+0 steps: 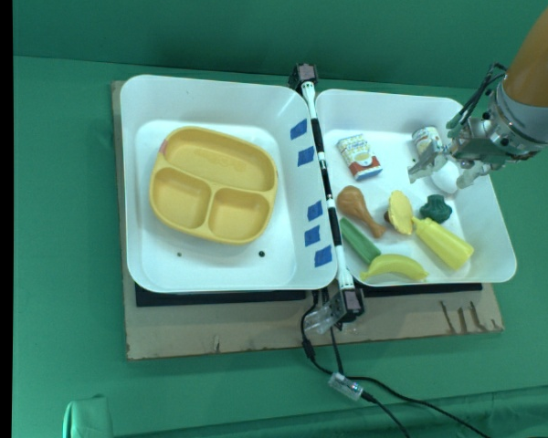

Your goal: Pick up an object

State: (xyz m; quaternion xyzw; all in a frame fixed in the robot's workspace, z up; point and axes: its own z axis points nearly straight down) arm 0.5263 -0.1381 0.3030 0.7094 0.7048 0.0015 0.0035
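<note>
1. The hand [445,164] sits at the right of the frame, low over the upper right part of the right bin [493,245]. Its two fingers are spread apart, with nothing clamped between them.
2. A white egg-shaped piece [444,180] lies directly under the fingers, partly hidden by them. It looks like the object being picked, though I cannot tell whether the fingers already touch it.
3. Just to the upper left of the hand stands a small can [426,139]. Just below the white piece sits a green broccoli [436,209]. Both crowd the grasp.
4. To do this step well, centre the fingers on either side of the white piece, so that one does not land on top of it or nudge the can.
5. Go straight down until the fingertips reach below the widest part of the piece. A round, smooth thing is likely to squirt out if pinched too high.
6. Close slowly, then lift straight up, clear of the broccoli.
7. Other toys lie lower left in the same bin: a drumstick [360,208], a corn cob [443,243], a banana [395,267]. They are apart from the hand and need no care.
8. The left bin [155,272] holds a yellow tray [215,183], well away from the work.
</note>
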